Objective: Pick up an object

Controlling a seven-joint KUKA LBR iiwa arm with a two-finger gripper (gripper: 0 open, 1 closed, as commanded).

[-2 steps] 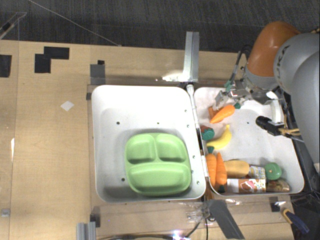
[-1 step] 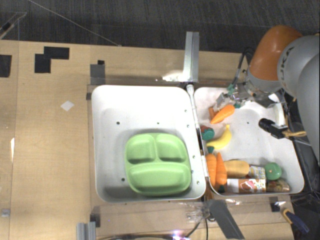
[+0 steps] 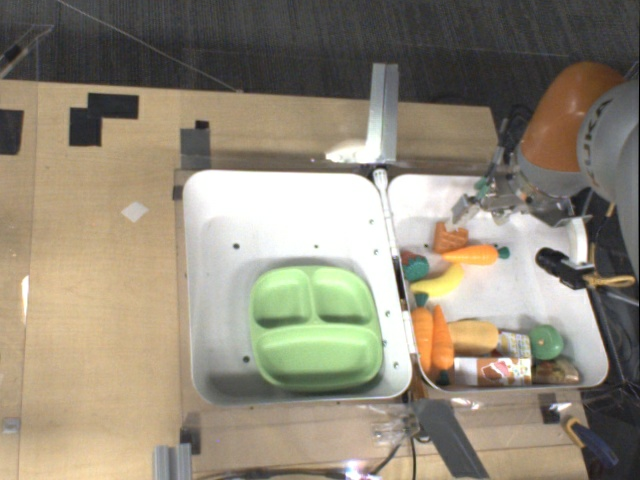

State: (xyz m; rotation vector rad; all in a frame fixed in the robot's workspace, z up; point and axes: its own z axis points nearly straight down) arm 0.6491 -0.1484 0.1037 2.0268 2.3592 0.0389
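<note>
Two white bins sit side by side on our wooden bench; the left bin holds a green divided tray. Our gripper hangs with fingers spread, holding nothing, over the right bin, just above an orange toy piece beside a carrot and banana.

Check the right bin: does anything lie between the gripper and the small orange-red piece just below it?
Nothing visible does. The gripper hangs over the right bin's far end, and only bare white floor separates it from the orange-red piece. The carrot lies beyond that piece.
</note>
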